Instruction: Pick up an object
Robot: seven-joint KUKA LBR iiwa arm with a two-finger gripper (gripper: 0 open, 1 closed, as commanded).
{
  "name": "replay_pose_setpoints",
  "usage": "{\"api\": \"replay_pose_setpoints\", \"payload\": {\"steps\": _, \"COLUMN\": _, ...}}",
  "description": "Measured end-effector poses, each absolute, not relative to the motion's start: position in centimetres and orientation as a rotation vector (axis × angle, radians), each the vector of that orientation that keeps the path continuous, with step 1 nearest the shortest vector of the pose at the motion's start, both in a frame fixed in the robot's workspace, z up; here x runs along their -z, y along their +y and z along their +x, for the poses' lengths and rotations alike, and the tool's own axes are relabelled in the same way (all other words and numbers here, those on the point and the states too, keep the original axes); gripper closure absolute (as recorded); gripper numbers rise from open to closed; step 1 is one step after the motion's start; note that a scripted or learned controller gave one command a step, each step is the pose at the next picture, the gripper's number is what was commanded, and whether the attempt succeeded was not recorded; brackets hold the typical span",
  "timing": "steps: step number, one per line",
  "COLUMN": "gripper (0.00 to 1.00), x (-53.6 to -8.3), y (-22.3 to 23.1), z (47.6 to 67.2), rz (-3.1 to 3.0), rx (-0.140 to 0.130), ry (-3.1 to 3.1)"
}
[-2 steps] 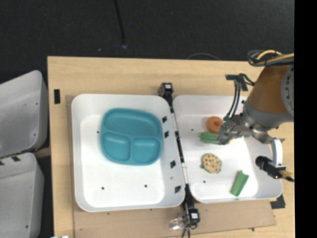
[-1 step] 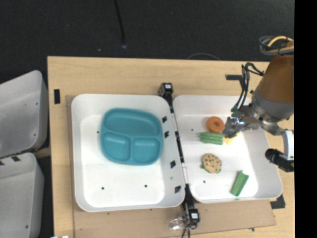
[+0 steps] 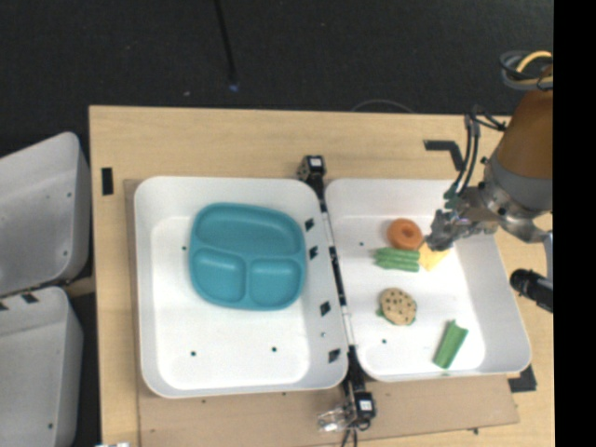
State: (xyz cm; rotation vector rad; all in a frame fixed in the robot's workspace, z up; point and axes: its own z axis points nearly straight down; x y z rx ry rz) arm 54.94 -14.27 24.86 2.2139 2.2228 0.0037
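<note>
Left bin (image 3: 168,361) holds teal plate (image 3: 248,255); right bin (image 3: 484,277), cookie (image 3: 398,306)

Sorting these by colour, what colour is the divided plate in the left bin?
Teal blue. The divided plate shows plainly in the camera view, lying in the left bin.

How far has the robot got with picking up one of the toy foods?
Done: the gripper has reached into the right bin and sits low by the yellow piece, beside the orange ring and green bean. In hand: nothing visibly lifted. Left: grab a piece and raise it. The cookie and green stick lie untouched.
</note>
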Motion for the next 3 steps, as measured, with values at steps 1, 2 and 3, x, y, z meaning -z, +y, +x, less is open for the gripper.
{"api": "replay_pose_setpoints", "payload": {"steps": 1, "gripper": 1.0, "x": -23.8, "y": -9.1, "z": 57.2, "rz": 2.213, "rx": -0.003, "ry": 2.228}}
{"api": "replay_pose_setpoints", "payload": {"steps": 2, "gripper": 1.0, "x": -24.6, "y": -5.1, "z": 58.8, "rz": 2.219, "rx": 0.0, "ry": 2.224}}
{"api": "replay_pose_setpoints", "payload": {"steps": 3, "gripper": 1.0, "x": -25.6, "y": -0.2, "z": 60.5, "rz": 2.213, "rx": -0.004, "ry": 2.228}}
